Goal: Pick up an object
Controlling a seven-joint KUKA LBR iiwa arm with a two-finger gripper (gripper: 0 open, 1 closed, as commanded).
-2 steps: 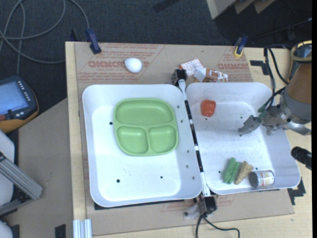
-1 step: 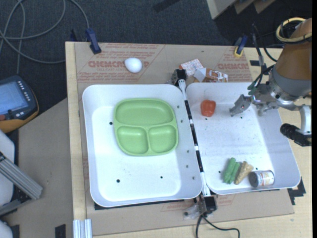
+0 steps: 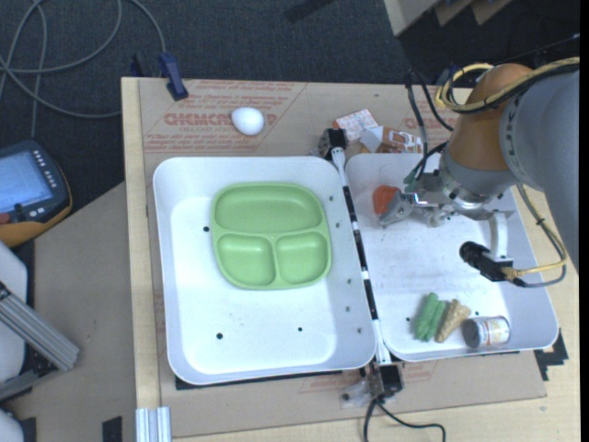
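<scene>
We see the arm's jaws (image 3: pixel 402 206) low in the right bin (image 3: pixel 529 284), beside an orange object (image 3: pixel 385 197), their spread we cannot tell, green divided plate (image 3: pixel 271 234) in the left bin (image 3: pixel 184 274), small items at the right bin's near edge.

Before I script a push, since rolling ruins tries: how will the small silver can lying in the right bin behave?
The small silver can lies on its side, so it would likely roll. It looks rigid, and its shiny metal may be slippery for the gripper.
</scene>
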